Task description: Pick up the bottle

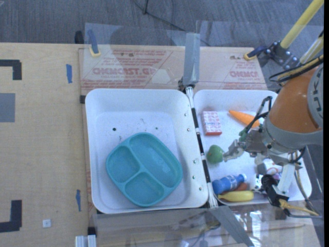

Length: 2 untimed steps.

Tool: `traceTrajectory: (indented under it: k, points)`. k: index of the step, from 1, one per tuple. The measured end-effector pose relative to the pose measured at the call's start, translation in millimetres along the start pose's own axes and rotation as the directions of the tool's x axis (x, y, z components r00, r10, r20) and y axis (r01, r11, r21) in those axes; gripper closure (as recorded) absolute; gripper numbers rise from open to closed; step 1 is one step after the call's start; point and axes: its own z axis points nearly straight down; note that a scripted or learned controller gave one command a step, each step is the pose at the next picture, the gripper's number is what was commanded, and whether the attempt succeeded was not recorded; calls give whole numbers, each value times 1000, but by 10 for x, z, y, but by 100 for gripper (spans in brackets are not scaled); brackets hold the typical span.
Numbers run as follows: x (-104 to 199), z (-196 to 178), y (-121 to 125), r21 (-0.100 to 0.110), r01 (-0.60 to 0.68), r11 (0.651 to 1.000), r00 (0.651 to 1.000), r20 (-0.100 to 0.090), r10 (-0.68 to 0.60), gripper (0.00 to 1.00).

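The bottle (pixel 227 183) is blue with a pale cap and lies on its side near the front left of the right bin (pixel 232 100). My gripper (pixel 231 152) hangs over the middle of that bin, above and behind the bottle and clear of it. It points left toward a green fruit (pixel 215 154) and stops just short of it. Nothing shows in its grasp.
A yellow banana (pixel 237 195) lies just in front of the bottle. A red and white box (pixel 212 123) and an orange carrot (pixel 243 117) sit at the back of the right bin. The left bin (pixel 134 103) holds a teal divided plate (pixel 144 169).
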Motion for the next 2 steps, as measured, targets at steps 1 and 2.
traceTrajectory:
  k: [1,2]
  points:
    - [-270,711,24,2,-25,1000,1000,-1,25,0]
    - [-227,948,49,-7,-19,1000,1000,-2,19,0]
